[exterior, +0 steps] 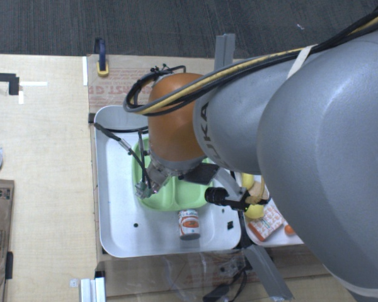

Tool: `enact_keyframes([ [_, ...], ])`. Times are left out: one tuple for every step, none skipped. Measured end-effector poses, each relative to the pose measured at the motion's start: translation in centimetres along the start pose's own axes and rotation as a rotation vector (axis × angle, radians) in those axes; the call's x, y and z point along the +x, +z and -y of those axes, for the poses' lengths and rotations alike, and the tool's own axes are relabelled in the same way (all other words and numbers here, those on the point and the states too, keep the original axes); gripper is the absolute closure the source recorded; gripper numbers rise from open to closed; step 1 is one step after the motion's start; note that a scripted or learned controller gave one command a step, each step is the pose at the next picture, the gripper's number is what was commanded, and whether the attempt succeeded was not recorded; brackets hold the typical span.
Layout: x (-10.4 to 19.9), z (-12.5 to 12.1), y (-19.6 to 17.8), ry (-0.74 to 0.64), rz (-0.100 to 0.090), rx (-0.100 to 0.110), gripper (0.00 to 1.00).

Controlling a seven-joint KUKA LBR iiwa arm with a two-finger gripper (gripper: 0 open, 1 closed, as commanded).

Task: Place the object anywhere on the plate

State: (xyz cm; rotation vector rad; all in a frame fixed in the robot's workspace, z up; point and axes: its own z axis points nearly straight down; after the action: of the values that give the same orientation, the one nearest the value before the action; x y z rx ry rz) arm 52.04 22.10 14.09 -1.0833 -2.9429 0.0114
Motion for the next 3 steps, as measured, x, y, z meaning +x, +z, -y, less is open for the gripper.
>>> enact_keyframes([
  [-0.2,6.4,-12.6,0.255,0.002,-0.002,1.00],
  [-9.5,3.4,-7.6,0.376,0.001,-0.001,1.00],
  [-5.9,1.4,-0.4,0.139,0.000,-0.001,1.00],
])
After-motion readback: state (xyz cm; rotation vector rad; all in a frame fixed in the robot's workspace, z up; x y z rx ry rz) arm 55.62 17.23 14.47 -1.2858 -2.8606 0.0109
